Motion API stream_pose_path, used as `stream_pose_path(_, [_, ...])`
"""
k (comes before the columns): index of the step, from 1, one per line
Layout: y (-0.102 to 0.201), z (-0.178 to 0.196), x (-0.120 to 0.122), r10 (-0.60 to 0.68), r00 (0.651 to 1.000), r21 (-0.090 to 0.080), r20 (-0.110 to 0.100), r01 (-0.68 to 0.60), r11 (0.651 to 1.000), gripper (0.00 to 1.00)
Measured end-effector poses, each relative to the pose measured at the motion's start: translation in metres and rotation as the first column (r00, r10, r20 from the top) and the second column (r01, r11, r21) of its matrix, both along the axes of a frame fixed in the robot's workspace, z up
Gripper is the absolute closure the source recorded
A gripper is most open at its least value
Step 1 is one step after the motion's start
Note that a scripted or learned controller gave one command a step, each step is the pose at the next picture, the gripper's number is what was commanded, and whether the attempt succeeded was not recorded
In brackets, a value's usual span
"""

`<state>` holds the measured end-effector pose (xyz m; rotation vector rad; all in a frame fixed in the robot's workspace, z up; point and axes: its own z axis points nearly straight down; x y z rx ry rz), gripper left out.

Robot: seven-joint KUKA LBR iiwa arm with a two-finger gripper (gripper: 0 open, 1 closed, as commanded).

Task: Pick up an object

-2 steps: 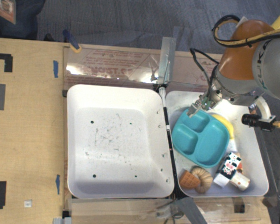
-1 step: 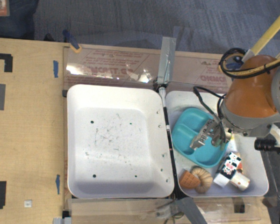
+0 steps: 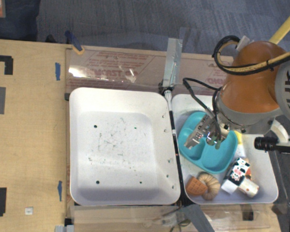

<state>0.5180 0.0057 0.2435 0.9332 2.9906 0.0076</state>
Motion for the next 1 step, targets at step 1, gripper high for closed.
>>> stream_pose_path(1, [0.1117, 0.0244, -0.0225, 0.125, 0.992, 0.001, -0.001, -0.125, 0.992, 1.00])
